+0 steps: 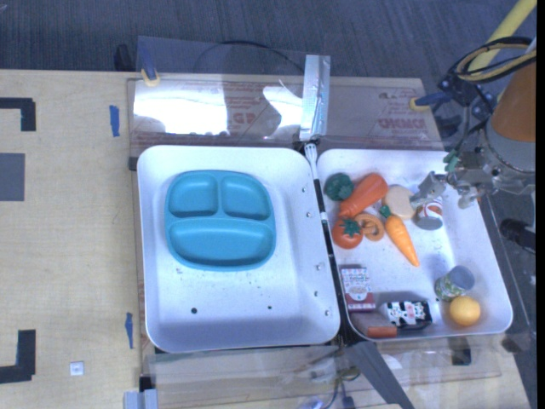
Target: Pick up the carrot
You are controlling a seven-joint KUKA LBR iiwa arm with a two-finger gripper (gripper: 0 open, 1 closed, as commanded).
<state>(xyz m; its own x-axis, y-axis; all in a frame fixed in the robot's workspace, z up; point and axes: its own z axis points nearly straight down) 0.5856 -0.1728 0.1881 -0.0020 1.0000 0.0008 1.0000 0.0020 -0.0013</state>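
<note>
Two carrots lie in the right bin (498,267). The thicker carrot (365,192) rests slanted at the upper left, its top next to a dark green vegetable (337,186). The slimmer carrot (401,239) lies in the middle, tip pointing to the lower right. My gripper (445,191) hangs over the bin's upper right part, to the right of both carrots and just above a small red-and-white can (428,217). It looks open, with nothing between its fingers.
Around the carrots are a tomato (347,233), an orange ring slice (370,226) and a pale round piece (397,198). Along the front lie a red-white carton (355,283), a black-white box (404,312) and a yellow fruit (464,311). The left bin (162,296) holds a blue divided plate (221,218).
</note>
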